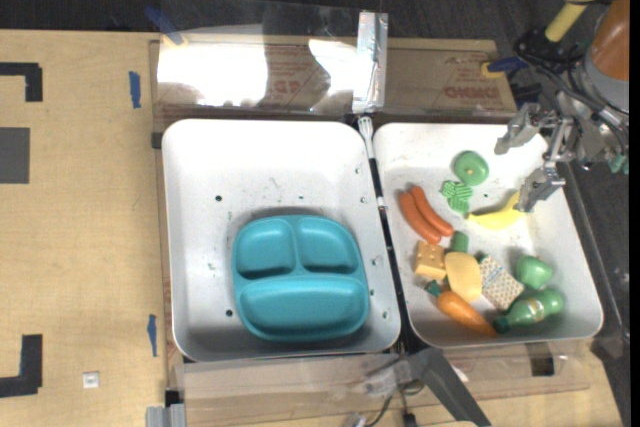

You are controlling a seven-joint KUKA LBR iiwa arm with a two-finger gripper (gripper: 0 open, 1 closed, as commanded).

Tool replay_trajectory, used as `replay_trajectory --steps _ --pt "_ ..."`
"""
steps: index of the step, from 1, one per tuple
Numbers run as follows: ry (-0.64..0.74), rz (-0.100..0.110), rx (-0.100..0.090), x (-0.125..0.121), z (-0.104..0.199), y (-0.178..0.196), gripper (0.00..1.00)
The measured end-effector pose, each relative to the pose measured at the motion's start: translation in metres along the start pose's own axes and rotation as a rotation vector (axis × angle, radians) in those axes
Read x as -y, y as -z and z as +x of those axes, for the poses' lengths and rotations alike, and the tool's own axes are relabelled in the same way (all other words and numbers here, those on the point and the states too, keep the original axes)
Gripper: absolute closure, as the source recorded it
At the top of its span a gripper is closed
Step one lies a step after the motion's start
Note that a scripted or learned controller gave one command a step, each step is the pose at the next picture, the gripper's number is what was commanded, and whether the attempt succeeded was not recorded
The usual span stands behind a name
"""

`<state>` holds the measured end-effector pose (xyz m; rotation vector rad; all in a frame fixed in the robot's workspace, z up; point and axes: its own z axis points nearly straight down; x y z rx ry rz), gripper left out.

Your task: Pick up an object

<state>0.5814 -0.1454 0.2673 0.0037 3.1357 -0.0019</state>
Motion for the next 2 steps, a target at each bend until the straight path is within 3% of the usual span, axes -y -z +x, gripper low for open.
replay_trajectory --steps 1,2 --pt "0.217 -0.006 -0.012 -0.001 0.028 -0.154 0.00" --pt "0.364 0.001 0.005 -0.017 -0.016 -0.178 0.00"
